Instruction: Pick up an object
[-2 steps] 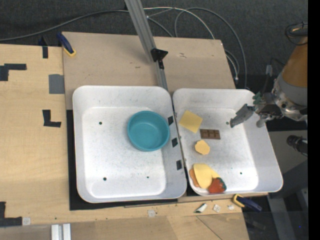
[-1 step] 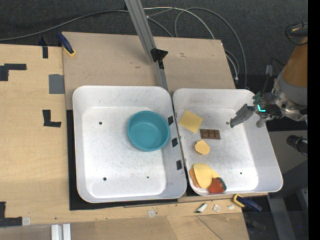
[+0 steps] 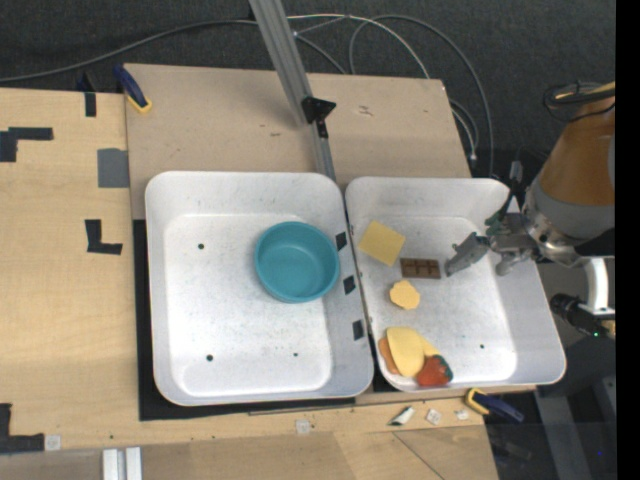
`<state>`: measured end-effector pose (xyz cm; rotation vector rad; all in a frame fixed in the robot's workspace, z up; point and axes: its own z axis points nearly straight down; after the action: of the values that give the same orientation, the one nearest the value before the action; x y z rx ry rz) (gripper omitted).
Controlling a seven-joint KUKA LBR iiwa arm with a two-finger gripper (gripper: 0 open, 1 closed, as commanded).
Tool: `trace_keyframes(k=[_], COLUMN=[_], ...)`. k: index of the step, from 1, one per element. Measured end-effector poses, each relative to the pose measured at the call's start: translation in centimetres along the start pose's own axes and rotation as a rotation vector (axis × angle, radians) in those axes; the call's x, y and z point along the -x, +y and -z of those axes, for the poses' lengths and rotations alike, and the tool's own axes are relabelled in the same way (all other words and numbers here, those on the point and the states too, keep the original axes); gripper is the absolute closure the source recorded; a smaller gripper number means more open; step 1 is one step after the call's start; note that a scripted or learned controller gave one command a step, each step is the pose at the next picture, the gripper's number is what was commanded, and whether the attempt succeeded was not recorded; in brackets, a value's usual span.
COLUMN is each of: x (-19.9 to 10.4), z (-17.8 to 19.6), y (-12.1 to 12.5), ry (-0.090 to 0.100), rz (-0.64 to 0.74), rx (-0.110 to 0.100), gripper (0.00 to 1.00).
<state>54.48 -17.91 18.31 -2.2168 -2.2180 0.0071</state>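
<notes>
Camera view: unlabelled brown bar (image 3: 421, 267) beside hand (image 3: 470, 255).

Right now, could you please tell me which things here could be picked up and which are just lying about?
Could be picked:
teal round bowl
pale yellow square block
brown chocolate bar
small yellow round piece
yellow oval piece
red piece

Lying about:
white cables
blue-yellow clamp

A grey metal pole (image 3: 290, 63) slants in from twelve o'clock. Black cables (image 3: 400, 30) loop at one o'clock. A blue-and-yellow clamp (image 3: 133, 88) sits at eleven o'clock.
</notes>
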Motion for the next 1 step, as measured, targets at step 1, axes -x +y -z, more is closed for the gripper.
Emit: trace_keyframes(k=[1], x=[0.37], z=[-6.26], y=[-0.65], ry=[0.001], rz=[0.0], rx=[-0.002], gripper=[0.0])
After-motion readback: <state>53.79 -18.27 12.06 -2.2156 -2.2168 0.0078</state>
